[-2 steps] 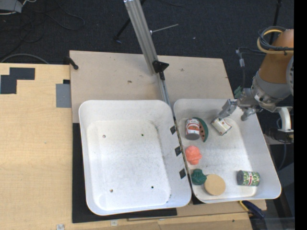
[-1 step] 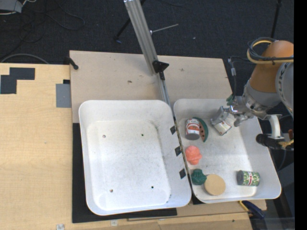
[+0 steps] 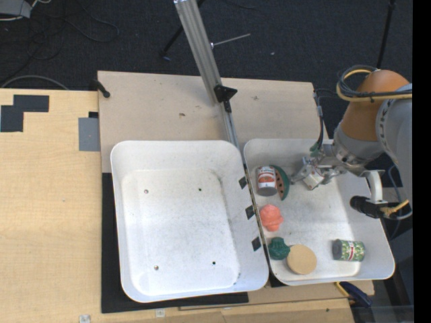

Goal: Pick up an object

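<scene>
Going left to right, I am looking first across the wide shallow white plastic bin on the left (image 3: 135, 180), whose bare floor is offering plenty of open room for setting anything down. Past the divider, in the right white bin (image 3: 377, 264), the small things are crowding its left wall: a short red-and-white labelled can (image 3: 267, 180) lying against a dark green rounded piece (image 3: 283, 184), below it a soft-looking coral-pink lump (image 3: 270, 217), then a dark green knobbly lump (image 3: 278, 249) touching a flat tan wooden-looking disc (image 3: 302, 259). Further right a small green-patterned can (image 3: 348, 250) is lying on its side, well apart from the rest and near the front rim. I am judging that can to be light, stiff and apt to roll, so I would be closing across its round body from above. My gripper (image 3: 311, 177) is hovering near the red can, over the bin's back half; whether my fingers are spread or closed I cannot tell. The middle floor is giving me free room to descend.
</scene>
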You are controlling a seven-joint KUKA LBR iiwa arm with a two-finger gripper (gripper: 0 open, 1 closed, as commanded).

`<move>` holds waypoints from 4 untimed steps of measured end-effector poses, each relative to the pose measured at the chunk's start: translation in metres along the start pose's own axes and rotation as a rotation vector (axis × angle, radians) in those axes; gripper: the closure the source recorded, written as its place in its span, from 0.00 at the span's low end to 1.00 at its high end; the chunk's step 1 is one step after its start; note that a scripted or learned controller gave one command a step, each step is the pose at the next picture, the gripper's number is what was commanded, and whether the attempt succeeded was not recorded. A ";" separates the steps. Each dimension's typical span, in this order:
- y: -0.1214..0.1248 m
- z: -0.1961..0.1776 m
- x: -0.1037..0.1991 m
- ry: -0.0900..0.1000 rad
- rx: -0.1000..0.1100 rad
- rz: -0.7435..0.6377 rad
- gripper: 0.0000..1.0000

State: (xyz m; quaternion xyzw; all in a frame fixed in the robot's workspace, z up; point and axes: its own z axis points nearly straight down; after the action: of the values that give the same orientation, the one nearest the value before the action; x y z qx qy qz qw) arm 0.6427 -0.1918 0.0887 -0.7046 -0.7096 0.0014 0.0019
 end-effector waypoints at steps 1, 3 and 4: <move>0.000 -0.009 0.000 0.000 0.002 -0.002 1.00; 0.002 -0.128 -0.001 -0.002 -0.006 0.003 1.00; 0.002 -0.155 -0.002 -0.001 -0.004 0.002 1.00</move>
State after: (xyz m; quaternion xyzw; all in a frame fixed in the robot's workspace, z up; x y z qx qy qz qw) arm 0.6457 -0.1937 0.2434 -0.7052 -0.7090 0.0002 0.0002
